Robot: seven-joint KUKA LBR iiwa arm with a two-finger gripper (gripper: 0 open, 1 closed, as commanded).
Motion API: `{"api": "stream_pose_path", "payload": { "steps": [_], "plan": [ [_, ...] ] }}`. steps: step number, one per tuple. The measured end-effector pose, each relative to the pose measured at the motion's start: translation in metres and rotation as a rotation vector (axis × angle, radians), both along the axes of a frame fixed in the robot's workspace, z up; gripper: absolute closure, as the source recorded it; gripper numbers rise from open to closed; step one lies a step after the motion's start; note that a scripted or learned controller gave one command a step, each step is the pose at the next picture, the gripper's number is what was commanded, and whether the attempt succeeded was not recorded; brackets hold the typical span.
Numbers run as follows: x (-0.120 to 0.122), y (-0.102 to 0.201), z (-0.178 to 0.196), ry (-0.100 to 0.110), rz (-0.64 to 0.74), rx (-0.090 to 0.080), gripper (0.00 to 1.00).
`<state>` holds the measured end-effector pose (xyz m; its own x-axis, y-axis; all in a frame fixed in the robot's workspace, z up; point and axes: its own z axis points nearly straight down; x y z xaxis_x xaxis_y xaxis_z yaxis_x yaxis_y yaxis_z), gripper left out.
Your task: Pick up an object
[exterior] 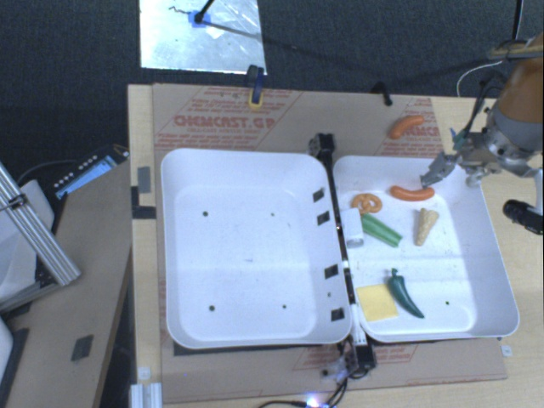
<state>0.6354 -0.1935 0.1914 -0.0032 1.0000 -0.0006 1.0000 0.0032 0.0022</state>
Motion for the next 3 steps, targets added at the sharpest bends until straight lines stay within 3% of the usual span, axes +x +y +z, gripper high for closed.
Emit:
{"api": "stream_pose_path", "payload": {
  "steps": [1, 2, 3],
  "plan": [
    [0.010, -0.002, -0.113, 0.007, 0.003, 0.002, 0.00],
    [0.014, -0.002, -0.094, -0.005, 0.004, -0.002, 1.00],
    [0.019, 0.049, -0.107, 0.002, 0.005, 0.002, 1.00]
  ]
}}
